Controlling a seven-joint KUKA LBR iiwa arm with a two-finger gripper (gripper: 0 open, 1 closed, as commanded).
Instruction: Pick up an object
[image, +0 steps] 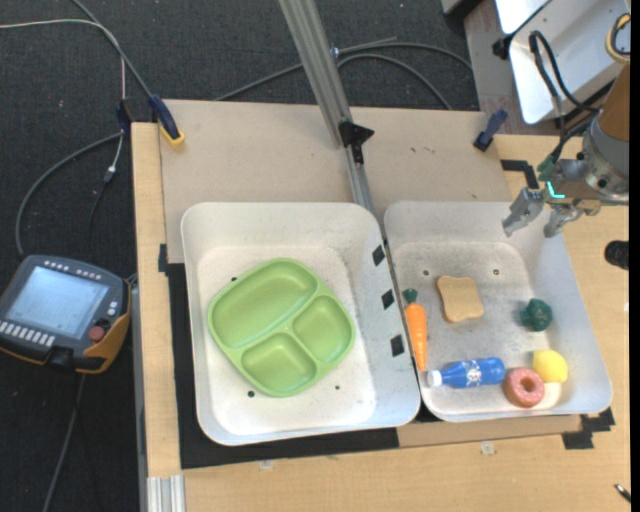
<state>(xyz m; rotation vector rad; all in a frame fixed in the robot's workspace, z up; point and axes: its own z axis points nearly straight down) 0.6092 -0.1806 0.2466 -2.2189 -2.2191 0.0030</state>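
Observation:
The right bin holds a slice of toast, an orange carrot, a blue bottle, a pink donut, a yellow lemon and a dark green lump. My gripper hangs above the bin's far right corner, open, with nothing between its two grey fingers. It stands well back from the toast and up from the green lump.
The left bin carries a green divided plate. A metal pole slants down to the gap between the bins. A teach pendant lies off the bench at left. Blue clamps grip the bench's back corners.

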